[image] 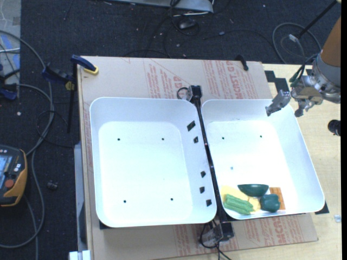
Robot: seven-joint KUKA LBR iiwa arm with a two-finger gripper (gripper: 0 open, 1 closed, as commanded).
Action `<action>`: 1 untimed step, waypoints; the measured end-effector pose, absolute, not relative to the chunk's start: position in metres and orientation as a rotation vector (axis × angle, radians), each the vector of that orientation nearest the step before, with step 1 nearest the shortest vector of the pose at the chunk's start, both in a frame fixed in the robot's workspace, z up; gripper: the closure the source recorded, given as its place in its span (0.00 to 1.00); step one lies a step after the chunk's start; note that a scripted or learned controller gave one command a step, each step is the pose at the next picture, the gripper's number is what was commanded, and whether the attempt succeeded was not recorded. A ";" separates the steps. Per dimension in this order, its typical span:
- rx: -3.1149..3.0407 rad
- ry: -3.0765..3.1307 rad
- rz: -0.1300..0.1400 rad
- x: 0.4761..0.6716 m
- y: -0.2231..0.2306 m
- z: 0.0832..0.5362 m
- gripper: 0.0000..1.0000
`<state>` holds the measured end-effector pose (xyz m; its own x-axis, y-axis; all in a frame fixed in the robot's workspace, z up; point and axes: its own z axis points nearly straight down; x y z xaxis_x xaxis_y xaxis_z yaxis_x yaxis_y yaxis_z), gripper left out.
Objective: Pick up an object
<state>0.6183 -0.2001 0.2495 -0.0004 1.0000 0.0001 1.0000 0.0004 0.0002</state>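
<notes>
End effector (289, 105) (fingers spread) over right bin (303, 156).

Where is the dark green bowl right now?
The dark green bowl lies in the right bin, near its front edge, between the green corn cob and the teal lump.

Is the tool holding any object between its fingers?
No, the tool hangs with nothing between its open fingers above the right bin's far corner, while the green objects lie at the near edge.
</notes>
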 end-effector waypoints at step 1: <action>2.223 2.224 -0.003 0.615 -0.197 0.206 0.00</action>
<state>0.6151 -0.1973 0.2065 -0.0004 1.0000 0.0009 1.0000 0.0004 -0.0035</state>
